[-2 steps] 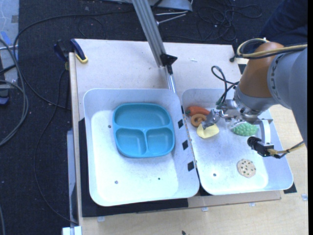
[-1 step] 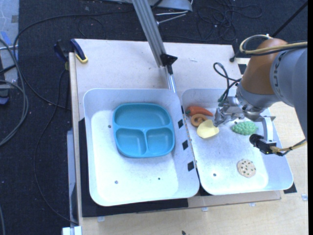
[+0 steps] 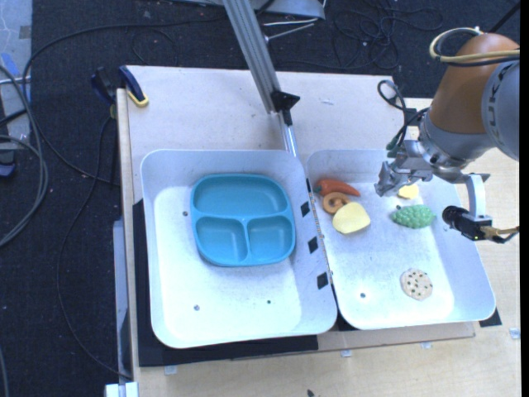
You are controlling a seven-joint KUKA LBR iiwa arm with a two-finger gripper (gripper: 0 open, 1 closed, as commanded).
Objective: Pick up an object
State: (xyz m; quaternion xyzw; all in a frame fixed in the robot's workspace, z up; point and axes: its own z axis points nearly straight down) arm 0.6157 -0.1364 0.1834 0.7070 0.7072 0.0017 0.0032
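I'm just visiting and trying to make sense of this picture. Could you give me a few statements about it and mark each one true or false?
1. The blue plastic divided tray lies in the left white bin. True.
2. The round speckled cookie sits on the blue tray. False: it lies in the right white bin, near its front.
3. The green bumpy toy vegetable lies in the right bin. True.
4. The arm's gripper hangs over the left bin. False: it is over the right bin's far end.
5. The orange toy carrot lies beside a yellow rounded toy piece. True.
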